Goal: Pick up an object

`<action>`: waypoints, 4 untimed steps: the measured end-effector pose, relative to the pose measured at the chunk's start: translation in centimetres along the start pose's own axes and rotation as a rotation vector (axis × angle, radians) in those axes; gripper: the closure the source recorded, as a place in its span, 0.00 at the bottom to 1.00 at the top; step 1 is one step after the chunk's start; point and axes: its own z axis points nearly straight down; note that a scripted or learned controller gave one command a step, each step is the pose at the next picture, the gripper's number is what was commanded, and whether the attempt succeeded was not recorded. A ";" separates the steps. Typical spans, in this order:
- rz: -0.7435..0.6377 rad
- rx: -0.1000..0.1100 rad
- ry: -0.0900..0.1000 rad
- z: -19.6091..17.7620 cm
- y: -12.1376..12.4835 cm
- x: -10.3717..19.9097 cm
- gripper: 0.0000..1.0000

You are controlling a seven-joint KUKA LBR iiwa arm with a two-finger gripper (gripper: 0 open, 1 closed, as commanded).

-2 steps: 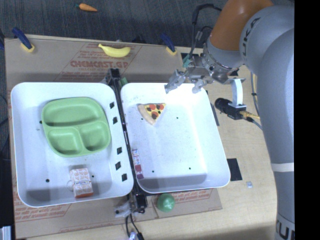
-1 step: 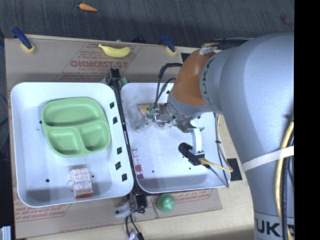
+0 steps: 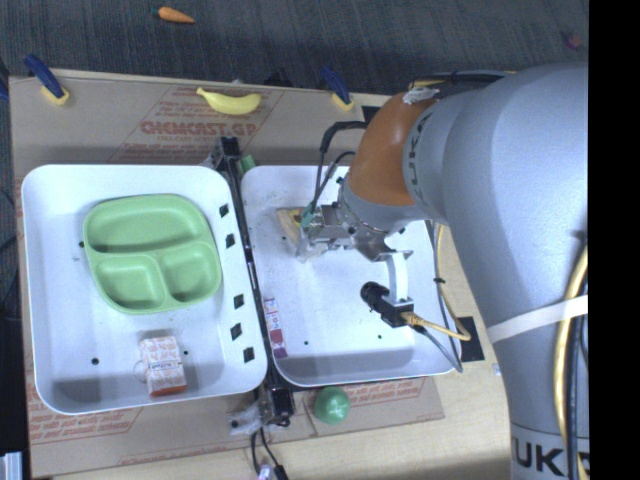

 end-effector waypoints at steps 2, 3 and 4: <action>0.003 -0.004 0.000 -12.0 -10.1 2.4 1.00; 0.002 -0.005 0.000 -12.0 -10.1 2.4 0.00; 0.002 -0.005 0.001 -16.6 -9.2 8.9 0.00</action>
